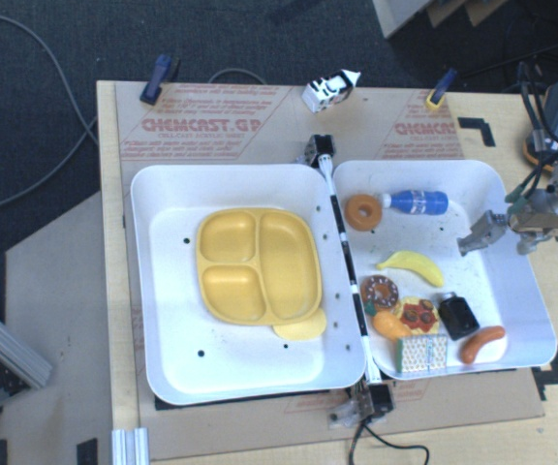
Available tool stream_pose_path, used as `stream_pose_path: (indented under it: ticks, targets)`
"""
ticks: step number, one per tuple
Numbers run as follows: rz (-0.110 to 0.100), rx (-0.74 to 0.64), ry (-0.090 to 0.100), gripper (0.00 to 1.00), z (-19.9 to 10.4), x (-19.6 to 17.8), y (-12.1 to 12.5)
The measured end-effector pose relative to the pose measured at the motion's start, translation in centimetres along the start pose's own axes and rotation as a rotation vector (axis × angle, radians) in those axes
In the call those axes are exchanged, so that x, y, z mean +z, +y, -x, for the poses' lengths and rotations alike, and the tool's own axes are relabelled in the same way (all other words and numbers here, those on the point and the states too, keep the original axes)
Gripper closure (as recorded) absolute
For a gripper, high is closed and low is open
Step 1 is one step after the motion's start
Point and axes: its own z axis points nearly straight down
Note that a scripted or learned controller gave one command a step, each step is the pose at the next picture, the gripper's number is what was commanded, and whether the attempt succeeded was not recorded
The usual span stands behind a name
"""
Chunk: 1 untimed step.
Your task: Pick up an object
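The right bin (516, 187) holds several toy foods. A glazed donut (363, 211) and a blue bottle (418, 201) lie at its far side, with a yellow banana (412, 265) near the middle. Toward the front are a chocolate donut (380, 292), an orange piece (390, 325), a pizza slice (419, 313), a black block (456, 316), a red sausage (482, 344) and a checked wafer (423, 353). My gripper (497, 243) hangs over the right side of this bin, right of the banana. It is open, with nothing between its fingers.
The left bin (158, 260) carries a yellow divided plate (259, 264) with a yellow disc (300, 330) peeking out under its front edge. A black-and-white item (330, 88) and two blue clips (157, 77) sit on the cardboard behind the bins.
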Motion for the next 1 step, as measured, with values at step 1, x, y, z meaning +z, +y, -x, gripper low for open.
stream_pose_path:
  ticks: [1]
  targets:
    - [-0.002, 0.000, 0.001, 0.00, -0.01, 8.30, 3.60]
